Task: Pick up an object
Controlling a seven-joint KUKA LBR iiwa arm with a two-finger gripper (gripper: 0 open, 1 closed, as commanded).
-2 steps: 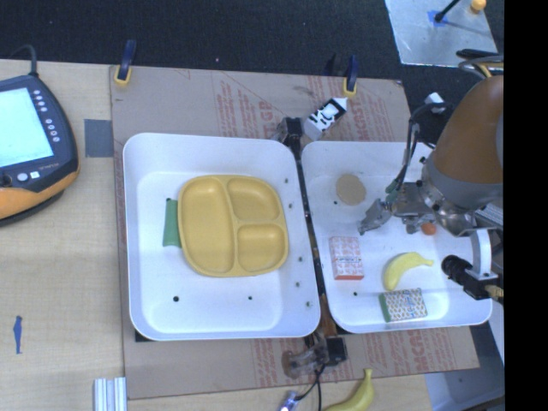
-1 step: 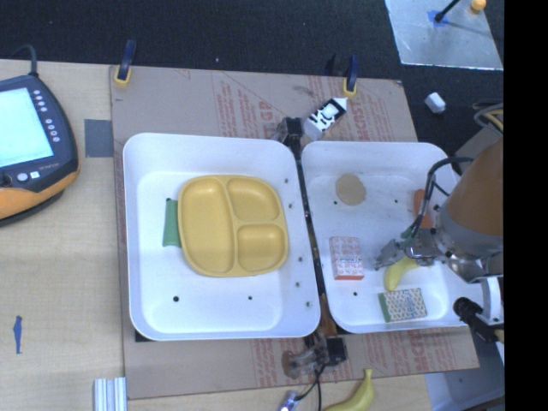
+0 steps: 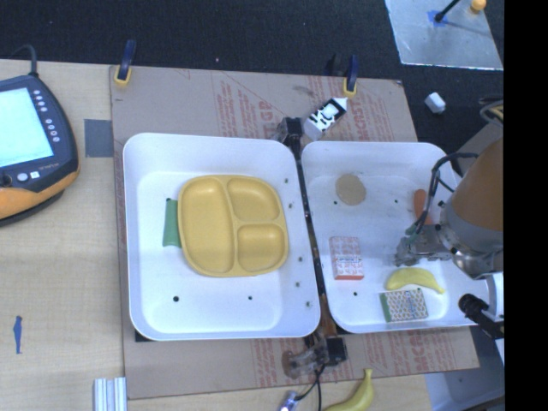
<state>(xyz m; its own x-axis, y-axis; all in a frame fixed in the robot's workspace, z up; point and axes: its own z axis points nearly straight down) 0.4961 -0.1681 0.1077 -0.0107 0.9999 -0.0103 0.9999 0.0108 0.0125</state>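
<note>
My gripper (image 3: 417, 248) is down inside the right bin (image 3: 377, 157), near its right side, reaching in from the right with my grey arm and its orange band above it. I cannot tell from this slanted look down whether anything sits in it; the metal tip is small and dark against the white floor, just above the yellow banana (image 3: 414, 279) and touching or nearly touching its upper edge.

The banana lies flat in the lower right part of the right bin, curved, with its ends pointing down. Just below it is a speckled sponge-like block (image 3: 403, 305) with a green edge, close to the bin's front wall. To the left of the banana, near the bin's middle, lies a small card with a red pattern (image 3: 346, 257). Farther back is a round tan disc (image 3: 350, 189), and to its right a short orange stick (image 3: 419, 202) stands close beside my arm's cables.

The left bin (image 3: 154, 306) holds a yellow divided plate (image 3: 231, 225) with three compartments, lying on top of a green flat piece (image 3: 171, 223) that peeks out at its left edge.

On the worktop (image 3: 51, 315), well apart from the bins, a control pendant (image 3: 30, 148) rests at the far left, and a second banana (image 3: 358, 394) lies in front of the right bin, outside it
</note>
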